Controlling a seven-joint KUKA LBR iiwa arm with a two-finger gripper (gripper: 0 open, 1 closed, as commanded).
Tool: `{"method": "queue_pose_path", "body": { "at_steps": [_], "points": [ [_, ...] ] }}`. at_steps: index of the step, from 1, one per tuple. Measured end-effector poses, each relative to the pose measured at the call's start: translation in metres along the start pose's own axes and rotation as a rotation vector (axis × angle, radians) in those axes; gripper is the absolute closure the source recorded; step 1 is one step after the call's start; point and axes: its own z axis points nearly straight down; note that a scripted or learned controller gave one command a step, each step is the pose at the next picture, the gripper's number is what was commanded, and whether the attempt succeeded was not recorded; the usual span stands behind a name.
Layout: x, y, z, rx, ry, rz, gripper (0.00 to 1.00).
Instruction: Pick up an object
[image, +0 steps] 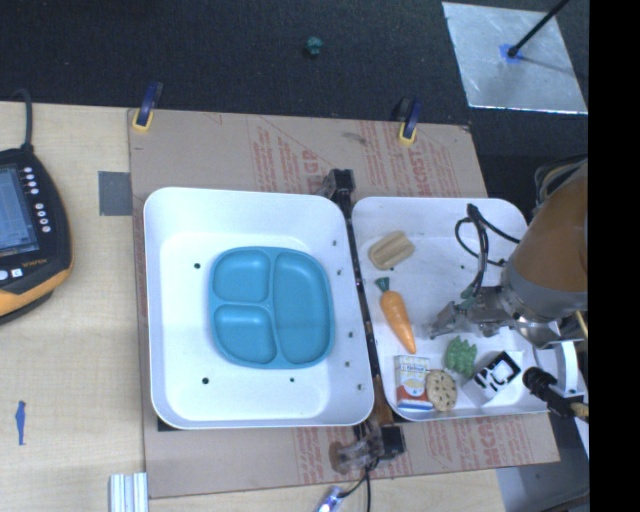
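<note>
Right-hand shallow white bin (440, 212): held five small items and the working end of the grey arm with its orange band (552, 245), which reached in from the right. The two-finger gripper (462, 318) sat low over the bin's middle, dark metal parts pointing left toward the bin's centre; whether it was spread or pressed together could not be told at this slant, and nothing was visibly pinched in it. Nearest candidate for the pick, by judgement: a small green bumpy toy vegetable (461, 354), lying just below and touching or nearly touching the gripper's tip, toward the near rim. Second candidate: an orange plastic carrot with a green top (397, 314), lying to the gripper's left, near but apart, its long axis running from upper left to lower right, roughly across the gripper's line of reach. Further items: a tan oblong bread-like piece (390, 250), up and to the left, well apart; a small white carton with red and blue print (411, 384) and a round speckled biscuit (439, 389), touching each other at the near rim. Left-hand shallow white bin (170, 215): held a light blue three-compartment plastic plate (270, 305), well apart from the gripper.
</note>
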Motion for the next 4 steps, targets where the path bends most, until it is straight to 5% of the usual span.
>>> {"method": "queue_pose_path", "body": {
  "at_steps": [1, 2, 3, 4],
  "points": [
    [0.014, -0.035, 0.010, -0.001, 0.002, 0.003, 0.00],
    [-0.057, -0.029, 0.010, -0.003, 0.001, 0.007, 0.00],
    [-0.057, -0.029, 0.000, -0.002, 0.001, 0.003, 1.00],
    [0.002, 0.042, 0.009, -0.002, 0.002, 0.002, 1.00]
  ]
}}
